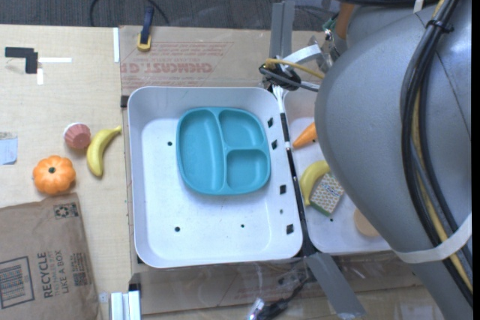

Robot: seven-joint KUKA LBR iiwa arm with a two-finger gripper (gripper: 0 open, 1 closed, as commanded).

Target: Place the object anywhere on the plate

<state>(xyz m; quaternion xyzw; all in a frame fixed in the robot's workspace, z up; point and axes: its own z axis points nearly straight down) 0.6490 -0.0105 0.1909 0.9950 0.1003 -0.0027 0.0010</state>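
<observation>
Camera view, from above the bench: a grey KUKA arm [397, 116] bulks over the right-hand bin [330, 236], its body hiding most of that bin and the gripper itself, so whether anything is held cannot be told. The left-hand bin [150, 236] carries a teal, three-compartment plate [202, 146], lying flat near the bin's middle with nothing on it.

Candidates for the task's object lie in the visible strip of the right bin, just beyond the wall between the two bins: an orange carrot-like piece [305, 136] near the top, a yellow banana-shaped toy [313, 177] below it, and a speckled, sponge-like block [327, 194] touching the banana's lower end. Which one the program is after cannot be told.

All three look like light toys. The banana and carrot appear to be smooth, hard plastic, likely to slip or roll unless pinched across the narrow middle. The block looks soft and would probably give under the fingers; its flat sides offer the surest hold.

Outside the bins, on the cardboard [45, 236] to the left, sit a small pumpkin [54, 174], a second banana [100, 150] and a pinkish cupcake-like toy [77, 136].
</observation>
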